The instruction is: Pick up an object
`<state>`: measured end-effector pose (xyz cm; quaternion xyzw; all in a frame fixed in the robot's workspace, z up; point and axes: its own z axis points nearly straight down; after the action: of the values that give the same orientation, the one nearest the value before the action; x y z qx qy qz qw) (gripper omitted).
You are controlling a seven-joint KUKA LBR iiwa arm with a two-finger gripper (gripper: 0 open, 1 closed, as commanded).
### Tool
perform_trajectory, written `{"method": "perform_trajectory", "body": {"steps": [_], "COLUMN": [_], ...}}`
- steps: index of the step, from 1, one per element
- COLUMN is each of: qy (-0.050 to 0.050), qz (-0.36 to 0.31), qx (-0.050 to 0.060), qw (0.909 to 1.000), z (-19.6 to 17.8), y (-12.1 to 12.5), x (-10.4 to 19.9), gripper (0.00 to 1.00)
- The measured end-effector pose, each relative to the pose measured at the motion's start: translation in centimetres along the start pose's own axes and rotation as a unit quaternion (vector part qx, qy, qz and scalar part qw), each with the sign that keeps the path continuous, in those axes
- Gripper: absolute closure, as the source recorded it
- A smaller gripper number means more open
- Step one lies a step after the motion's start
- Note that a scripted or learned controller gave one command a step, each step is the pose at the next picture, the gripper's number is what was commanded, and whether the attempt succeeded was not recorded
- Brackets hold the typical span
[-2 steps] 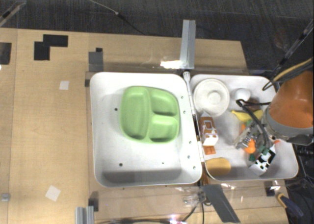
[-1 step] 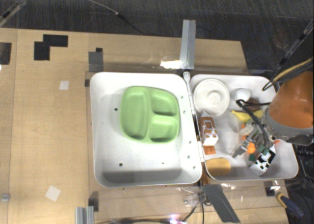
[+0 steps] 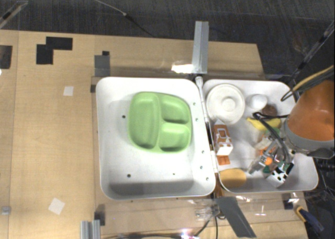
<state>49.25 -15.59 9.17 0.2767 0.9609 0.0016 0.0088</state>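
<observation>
My gripper hangs low over the front right part of the right bin, below the arm's orange band. Wires and small coloured parts crowd around it. A tan bread-like piece lies just to its left, in the bin's front left corner. An orange and white carton lies further left. A yellow banana sits just behind the gripper, with a brown item behind that. The arm hides the bin's right side.
A white round bowl and a small white cup stand at the back of the right bin. The left bin holds a green divided plate. A metal post rises behind the bins.
</observation>
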Motion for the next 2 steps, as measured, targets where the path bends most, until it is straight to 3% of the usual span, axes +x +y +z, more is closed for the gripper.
{"method": "perform_trajectory", "body": {"steps": [1, 2], "qy": [0.000, -0.001], "qz": [-0.058, -0.051], "qx": [0.000, 0.002], "qw": [0.9983, 0.9987], "z": [0.00, 0.02], "y": [-0.50, 0.41], "x": [-0.32, -0.86], "gripper": [0.00, 0.00]}}
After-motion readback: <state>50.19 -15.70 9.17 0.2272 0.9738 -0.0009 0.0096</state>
